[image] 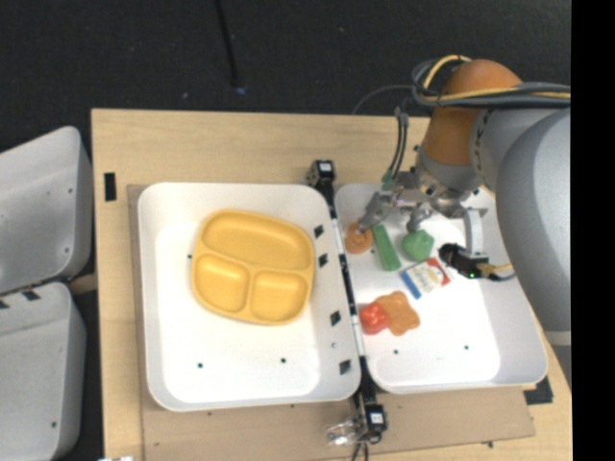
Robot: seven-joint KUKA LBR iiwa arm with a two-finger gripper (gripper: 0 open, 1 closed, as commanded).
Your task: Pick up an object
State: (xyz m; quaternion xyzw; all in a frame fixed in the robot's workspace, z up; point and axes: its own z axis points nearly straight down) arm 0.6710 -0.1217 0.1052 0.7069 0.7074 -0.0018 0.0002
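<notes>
Gripper [396,217] hangs low over the far end of the right bin [452,377], its two fingers spread wide with nothing clamped between them. The grey arm [538,209] reaches in from the right.

A green stick [386,249] lies on the bin floor just below the gripper, its upper end pointing up into the gap between the fingers. Whether it touches either one I cannot tell. A green round piece [418,247] sits just beside the stick, on the side nearer the arm. An orange disc [358,242] lies on the stick's other side, close to the wall shared with the left bin [240,373].

A small blue, white and red packet [425,278] lies tilted nearer the middle of the right bin. Nearer the camera, a red piece [372,319] and an orange piece [401,313] lie touching each other, the red one by the shared wall.

The left bin carries a yellow divided plate [255,265], lying flat and well apart from the gripper. Both bins rest side by side on the pale wooden desk [211,142].
</notes>
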